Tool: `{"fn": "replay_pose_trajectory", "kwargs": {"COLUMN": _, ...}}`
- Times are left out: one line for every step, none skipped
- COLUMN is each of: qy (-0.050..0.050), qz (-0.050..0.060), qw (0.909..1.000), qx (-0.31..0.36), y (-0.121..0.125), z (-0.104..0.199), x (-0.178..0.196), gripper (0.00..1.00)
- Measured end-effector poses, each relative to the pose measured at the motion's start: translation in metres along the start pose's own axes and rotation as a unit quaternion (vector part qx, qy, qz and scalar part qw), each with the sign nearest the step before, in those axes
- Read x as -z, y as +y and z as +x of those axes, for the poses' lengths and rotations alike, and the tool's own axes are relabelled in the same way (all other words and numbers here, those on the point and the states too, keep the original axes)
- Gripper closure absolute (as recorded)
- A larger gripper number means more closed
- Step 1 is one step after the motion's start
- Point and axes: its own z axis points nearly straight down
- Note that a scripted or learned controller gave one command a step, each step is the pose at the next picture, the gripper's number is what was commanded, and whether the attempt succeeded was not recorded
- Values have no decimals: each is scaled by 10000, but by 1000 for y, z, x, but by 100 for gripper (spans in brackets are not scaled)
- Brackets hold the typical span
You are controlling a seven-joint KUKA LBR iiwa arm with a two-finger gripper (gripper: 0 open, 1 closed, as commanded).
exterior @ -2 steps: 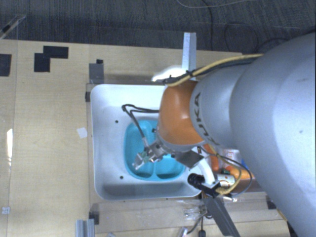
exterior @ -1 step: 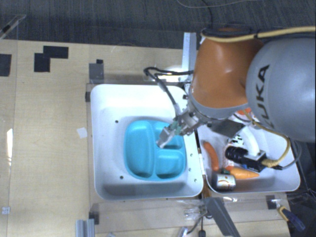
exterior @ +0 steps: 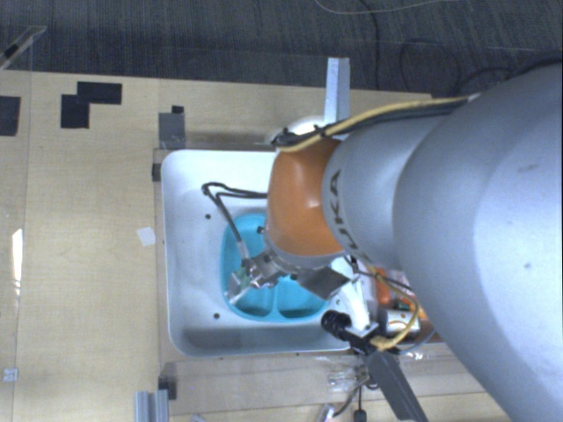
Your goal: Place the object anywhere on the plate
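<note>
Dark grey carpet fills the top of the frame, a thin cable looping across it, and below it lies the pale wooden counter with black square markers at upper left. At centre we see a shallow white plastic bin holding a bright blue divided plate, of which the left and lower parts are exposed. The grey arm with its orange band sweeps in from the right and covers most of the bin's right half. The jaws hang over the middle of the blue plate, very close to or touching its surface, with a black cable arching from the wrist across the bin's upper left.

We cannot tell whether the jaws are spread or clenched; the metal parts blur together at that spot. Nor can we make out the object: nothing distinct is visible between the jaws or on the exposed blue surface, so it may be hidden under the wrist, or not there at all.

The main risk, as we judge it, is a release with nothing actually held, since a failed pickup would look the same from here. A second risk is the plate's raised divider and rim: an object dropped onto them could tip or roll off into the white bin. The loose cable could also snag on the bin wall as the arm moves.
</note>
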Motion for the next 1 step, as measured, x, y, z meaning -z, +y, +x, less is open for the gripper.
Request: {"fn": "replay_pose_trajectory", "kwargs": {"qy": -2, "qz": -4, "qw": 9963, "qx": -855, "y": 10, "z": 18, "x": 6, "gripper": 0}}
